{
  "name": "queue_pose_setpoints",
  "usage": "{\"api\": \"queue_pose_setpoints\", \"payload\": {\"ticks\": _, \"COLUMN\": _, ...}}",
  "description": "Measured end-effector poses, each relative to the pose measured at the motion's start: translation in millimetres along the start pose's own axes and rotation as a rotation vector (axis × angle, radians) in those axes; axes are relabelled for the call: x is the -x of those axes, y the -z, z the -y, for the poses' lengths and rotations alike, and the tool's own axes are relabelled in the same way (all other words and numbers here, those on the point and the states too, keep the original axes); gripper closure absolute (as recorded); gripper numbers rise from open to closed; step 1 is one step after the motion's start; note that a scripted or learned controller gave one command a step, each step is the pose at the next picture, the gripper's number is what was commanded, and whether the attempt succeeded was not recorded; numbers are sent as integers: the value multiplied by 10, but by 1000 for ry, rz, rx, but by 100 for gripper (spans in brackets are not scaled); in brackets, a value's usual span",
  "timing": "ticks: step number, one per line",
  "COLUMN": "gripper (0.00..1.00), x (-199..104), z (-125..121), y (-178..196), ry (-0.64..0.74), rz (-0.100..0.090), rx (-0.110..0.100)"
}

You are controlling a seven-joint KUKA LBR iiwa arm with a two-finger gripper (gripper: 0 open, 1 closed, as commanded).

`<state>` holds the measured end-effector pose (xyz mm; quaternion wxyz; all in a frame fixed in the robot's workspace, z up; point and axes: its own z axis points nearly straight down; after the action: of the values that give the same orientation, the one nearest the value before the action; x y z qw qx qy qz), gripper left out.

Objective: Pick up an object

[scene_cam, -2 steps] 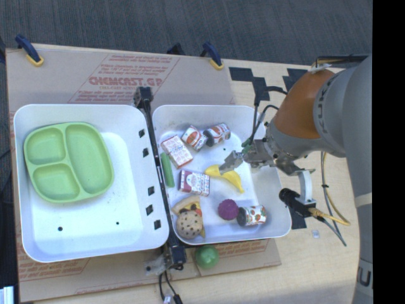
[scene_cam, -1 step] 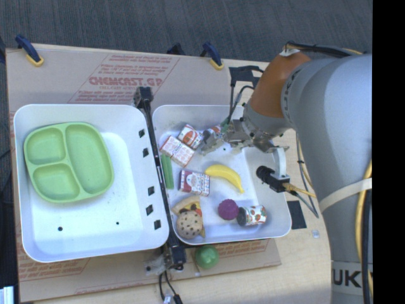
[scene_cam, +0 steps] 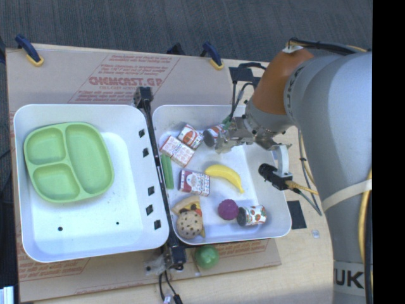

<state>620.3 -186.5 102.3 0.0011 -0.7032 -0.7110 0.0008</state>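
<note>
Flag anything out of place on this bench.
One thing stands out: a green ball lies outside both bins, on the cardboard by the near rim of the right bin, while the other small items sit inside it. The can lies on its side.

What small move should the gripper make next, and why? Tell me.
Probably lower straight down a little. The gripper sits at the back of the right bin, by a small carton, and nothing shows between its fingers. The banana lies apart, nearer the front.
</note>
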Motion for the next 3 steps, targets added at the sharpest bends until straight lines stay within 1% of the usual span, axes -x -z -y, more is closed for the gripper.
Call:
{"api": "queue_pose_setpoints", "payload": {"ticks": 1, "gripper": 100, "x": -919, "z": -380, "y": 1018, "ry": -4, "rz": -1, "rx": 4}}
{"api": "queue_pose_setpoints", "payload": {"ticks": 2, "gripper": 100, "x": -1006, "z": 425, "y": 1053, "ry": -6, "rz": 1, "rx": -1}}
{"api": "queue_pose_setpoints", "payload": {"ticks": 3, "gripper": 100, "x": -1031, "z": 1299, "y": 1229, "ry": -5, "rz": 0, "rx": 0}}
